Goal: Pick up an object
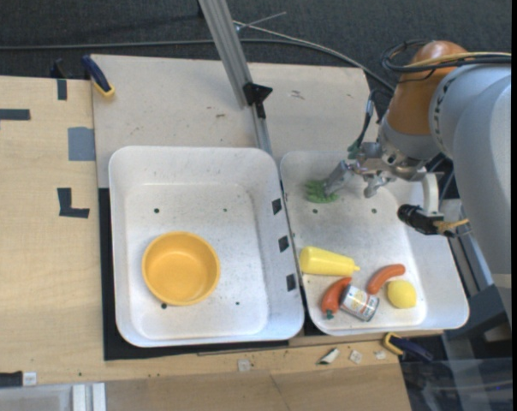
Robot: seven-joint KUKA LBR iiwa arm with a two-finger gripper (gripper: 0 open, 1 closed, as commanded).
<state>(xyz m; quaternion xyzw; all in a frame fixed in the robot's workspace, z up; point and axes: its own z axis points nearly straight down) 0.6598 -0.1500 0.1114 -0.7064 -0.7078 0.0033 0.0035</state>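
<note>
In right bin (430, 315), tool (334, 187) touching green item (320, 192).

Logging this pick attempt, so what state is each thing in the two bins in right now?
Yellow bowl: upright, alone in the left bin.
Green item: on the right bin floor near its far wall, at the tool's tip.
Tool: low over the green item; grip unclear.
Yellow wedge: lying flat.
Can: on its side.
Two orange sausages: lying beside the can.
Lemon: resting near the front corner.
</note>
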